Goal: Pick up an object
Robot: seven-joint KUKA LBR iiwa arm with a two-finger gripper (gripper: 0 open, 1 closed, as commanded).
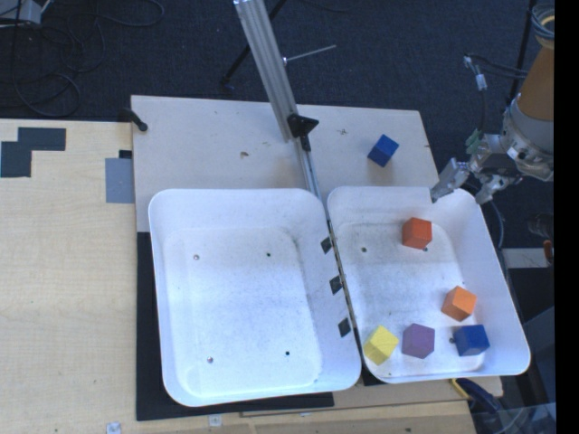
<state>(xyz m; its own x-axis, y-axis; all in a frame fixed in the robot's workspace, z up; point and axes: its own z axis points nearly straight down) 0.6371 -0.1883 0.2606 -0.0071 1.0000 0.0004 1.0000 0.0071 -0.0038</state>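
Observation:
The right bin (484, 242) holds several cubes: a red-orange one (417, 233) near its upper middle, an orange one (459, 303) at the right, and a yellow (381, 344), a purple (418, 340) and a blue (470, 339) one along the front. Another blue cube (383, 149) lies on the bench behind the bins. My gripper (469, 182) hangs over the right bin's far right corner, above and right of the red-orange cube. Its fingers are spread open with nothing between them.
The left bin (181, 215) sits beside the right one, with black clips along the shared rim. A slanted aluminium rail (271, 70) rises from the bench behind the bins. Cables lie on the dark floor at the back.

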